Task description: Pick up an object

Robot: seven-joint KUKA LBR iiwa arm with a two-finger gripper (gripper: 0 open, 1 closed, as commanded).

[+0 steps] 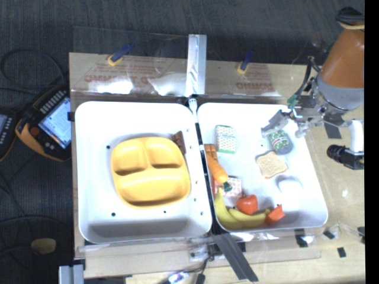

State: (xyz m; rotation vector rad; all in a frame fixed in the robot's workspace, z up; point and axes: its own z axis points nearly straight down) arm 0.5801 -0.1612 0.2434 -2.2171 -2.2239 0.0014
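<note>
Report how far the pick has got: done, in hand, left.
Done: the arm has reached over the right bin, with the gripper just above the small green-labelled can. In hand: nothing visibly held; the can rests on the bin floor. Left: closing on an object and lifting it. The toast slice and banana lie untouched.

Grey arm (342,90) with a broad orange band (345,58) and metallic end effector (286,126).
</note>
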